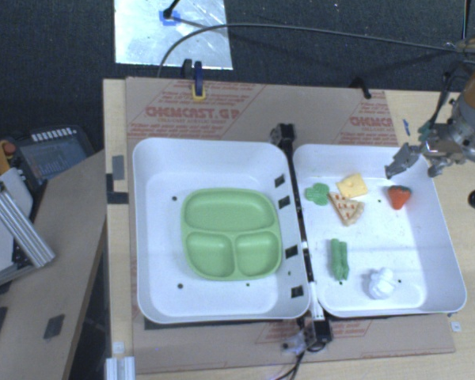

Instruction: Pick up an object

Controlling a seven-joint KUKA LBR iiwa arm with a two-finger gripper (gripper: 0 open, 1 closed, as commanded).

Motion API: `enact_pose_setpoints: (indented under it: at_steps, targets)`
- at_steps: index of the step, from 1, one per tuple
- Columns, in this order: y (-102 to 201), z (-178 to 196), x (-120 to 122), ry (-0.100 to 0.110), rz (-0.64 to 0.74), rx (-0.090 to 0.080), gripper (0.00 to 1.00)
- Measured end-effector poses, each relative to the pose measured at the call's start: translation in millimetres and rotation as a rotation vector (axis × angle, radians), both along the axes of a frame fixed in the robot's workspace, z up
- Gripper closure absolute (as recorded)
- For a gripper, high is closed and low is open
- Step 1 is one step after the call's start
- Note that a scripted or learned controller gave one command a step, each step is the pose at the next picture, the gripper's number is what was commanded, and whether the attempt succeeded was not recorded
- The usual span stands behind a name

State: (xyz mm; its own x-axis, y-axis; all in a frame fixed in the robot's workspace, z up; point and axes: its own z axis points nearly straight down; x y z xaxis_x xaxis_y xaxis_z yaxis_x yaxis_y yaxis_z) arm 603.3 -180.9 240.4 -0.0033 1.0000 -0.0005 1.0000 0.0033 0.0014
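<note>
Two shallow white bins sit side by side on the worktop (119, 236), meeting at a dark central seam. The left bin (154, 172) holds a green divided plate (229, 233) with three compartments, lying flat near its middle. The right bin (435, 267) holds six small items: a yellow block (352, 186), a wedge of toy pizza (345, 209) just below it, a green leafy piece (317, 194) to their left, a red strawberry-like piece (399, 197) near the far right side, an elongated green piece (338, 259) lower down, and a white rounded object (381, 283) near the bin's front right. The tool (416, 161) hangs over the upper right corner of the right bin, just above the red piece; its fingers appear spread, with nothing between them.
</note>
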Motion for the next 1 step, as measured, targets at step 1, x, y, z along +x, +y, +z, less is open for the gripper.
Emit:
enact_pose_setpoints:
  at_steps: [1]
  targets:
    - [-9.7,-54.3,2.7,0.003,-0.002,0.0,0.0]
